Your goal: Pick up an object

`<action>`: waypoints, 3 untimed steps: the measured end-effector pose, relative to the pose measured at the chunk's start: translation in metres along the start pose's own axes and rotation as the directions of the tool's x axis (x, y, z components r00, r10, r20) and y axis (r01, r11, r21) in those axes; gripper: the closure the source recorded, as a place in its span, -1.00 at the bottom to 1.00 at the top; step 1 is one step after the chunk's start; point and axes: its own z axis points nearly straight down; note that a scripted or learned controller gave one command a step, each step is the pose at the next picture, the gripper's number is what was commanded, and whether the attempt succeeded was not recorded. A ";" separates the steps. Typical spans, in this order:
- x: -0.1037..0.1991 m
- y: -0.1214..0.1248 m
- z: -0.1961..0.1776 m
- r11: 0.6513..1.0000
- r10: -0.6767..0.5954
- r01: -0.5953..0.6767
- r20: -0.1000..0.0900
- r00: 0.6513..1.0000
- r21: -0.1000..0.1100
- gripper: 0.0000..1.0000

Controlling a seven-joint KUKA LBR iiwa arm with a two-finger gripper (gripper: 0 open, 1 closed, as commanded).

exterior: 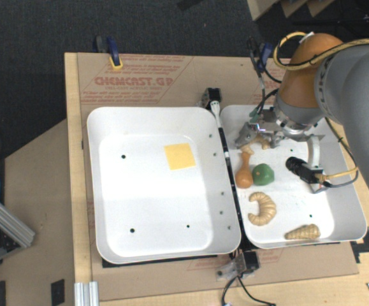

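My gripper (255, 139) hangs low over the far left part of the right bin (343, 203). Just in front of it lies a tan drumstick-shaped toy (243, 171), its thin end pointing up toward the gripper. A green round piece (263, 174) lies right beside the drumstick. Nearer the front are a croissant (262, 208) and a small ridged pastry (302, 233). I see nothing held in the gripper.
A flat yellow square (180, 156) lies alone in the left bin (114, 215). The two bins meet along a dark seam with clips at both ends. The grey arm with its orange band (311, 62) covers the right bin's far right corner.
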 end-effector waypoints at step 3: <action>0.110 0.029 -0.100 1.000 -0.004 0.004 -0.003 1.000 0.005 1.00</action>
